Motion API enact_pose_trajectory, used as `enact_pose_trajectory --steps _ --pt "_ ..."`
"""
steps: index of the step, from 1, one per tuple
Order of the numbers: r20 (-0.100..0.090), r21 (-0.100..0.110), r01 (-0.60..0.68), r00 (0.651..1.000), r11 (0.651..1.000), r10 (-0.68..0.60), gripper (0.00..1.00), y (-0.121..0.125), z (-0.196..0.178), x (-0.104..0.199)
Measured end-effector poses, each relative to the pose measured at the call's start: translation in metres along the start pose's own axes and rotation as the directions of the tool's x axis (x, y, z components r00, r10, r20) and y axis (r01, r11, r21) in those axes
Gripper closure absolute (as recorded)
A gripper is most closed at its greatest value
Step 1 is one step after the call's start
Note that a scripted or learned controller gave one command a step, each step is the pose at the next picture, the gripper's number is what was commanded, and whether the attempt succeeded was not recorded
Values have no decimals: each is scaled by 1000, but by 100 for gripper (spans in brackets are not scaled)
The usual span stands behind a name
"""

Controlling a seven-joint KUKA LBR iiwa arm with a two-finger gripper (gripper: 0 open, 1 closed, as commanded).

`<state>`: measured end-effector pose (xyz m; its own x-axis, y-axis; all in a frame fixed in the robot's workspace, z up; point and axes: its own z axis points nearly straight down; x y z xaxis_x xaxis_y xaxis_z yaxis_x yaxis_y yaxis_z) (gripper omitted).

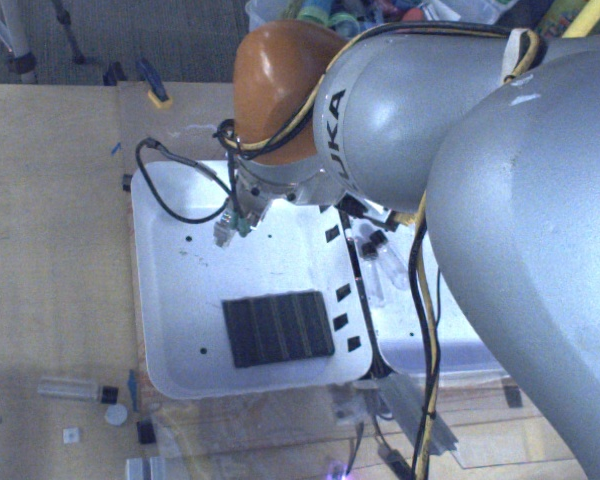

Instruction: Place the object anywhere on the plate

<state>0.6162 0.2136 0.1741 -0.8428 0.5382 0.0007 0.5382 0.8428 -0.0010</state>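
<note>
Camera view: we note the plate [278, 329], a dark ribbed rectangle, flat in the left bin [170, 268]. We see the tool [227, 228] above that bin's far part; its grip state is unclear. Arm [460, 158] hides most of the right bin.

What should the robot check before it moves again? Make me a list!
1. Dark ribbed rectangular plate lies flat in the left white bin: ok.
2. Nothing is lying on the plate: ok.
3. Gripper is over the left white bin: ok.
4. Gripper is above the plate: not ok, it sits toward the far side of it.
5. Object held in the gripper: cannot tell.
6. Black cable loops clear of the plate: ok.
</note>
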Motion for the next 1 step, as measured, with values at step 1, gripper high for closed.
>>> enact_pose_trajectory --steps 1 --pt "3 -4 -280 960 960 280 100 32 62 -30"
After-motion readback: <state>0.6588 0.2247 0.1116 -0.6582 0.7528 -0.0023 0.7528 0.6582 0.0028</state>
